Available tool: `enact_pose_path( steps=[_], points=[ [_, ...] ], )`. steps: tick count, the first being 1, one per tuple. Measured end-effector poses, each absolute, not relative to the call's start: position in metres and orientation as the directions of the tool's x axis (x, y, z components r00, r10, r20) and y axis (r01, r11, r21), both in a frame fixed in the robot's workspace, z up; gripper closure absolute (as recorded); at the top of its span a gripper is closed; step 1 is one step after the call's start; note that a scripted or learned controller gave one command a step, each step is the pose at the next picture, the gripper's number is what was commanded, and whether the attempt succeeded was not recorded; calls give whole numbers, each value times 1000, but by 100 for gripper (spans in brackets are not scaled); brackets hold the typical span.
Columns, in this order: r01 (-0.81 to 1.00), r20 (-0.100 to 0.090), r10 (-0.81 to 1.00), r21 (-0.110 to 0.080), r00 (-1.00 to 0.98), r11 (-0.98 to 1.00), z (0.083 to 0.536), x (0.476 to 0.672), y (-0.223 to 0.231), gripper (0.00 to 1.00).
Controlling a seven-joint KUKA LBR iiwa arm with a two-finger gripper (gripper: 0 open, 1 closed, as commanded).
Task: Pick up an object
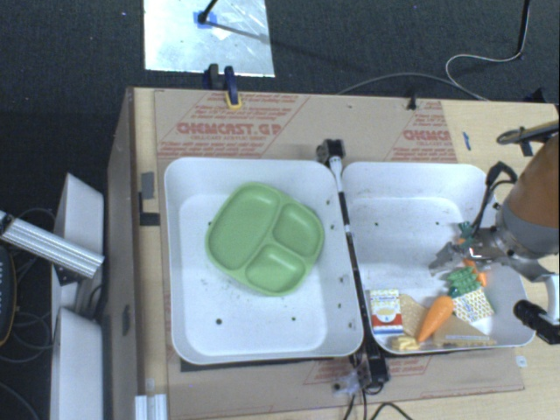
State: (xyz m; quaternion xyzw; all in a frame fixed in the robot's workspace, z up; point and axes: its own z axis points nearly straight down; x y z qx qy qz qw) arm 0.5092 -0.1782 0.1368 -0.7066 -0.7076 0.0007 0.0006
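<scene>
Two shallow white bins are sitting side by side on the bench: the left bin [188,322] and the right bin [411,191]. One green divided plate [265,237] is lying in the left bin. In the right bin, toward its near edge and well apart from that plate, are lying one orange toy carrot [435,318], one small printed carton [386,311] and one patterned packet [473,305]. One arm [534,204] is reaching in over the right bin.
</scene>
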Motion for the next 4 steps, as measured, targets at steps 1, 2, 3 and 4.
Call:
enact_pose_path(
  steps=[1,2,3,4],
  points=[
    [1000,-1,1000,19,-10,10,90,609,-203,0],
    [1000,-3,1000,8,-5,5,237,657,-206,0],
    [1000,-11,1000,18,-4,4,102,578,-210,0],
    [1000,-3,1000,5,-7,7,107,575,-207,100]
  ],
)
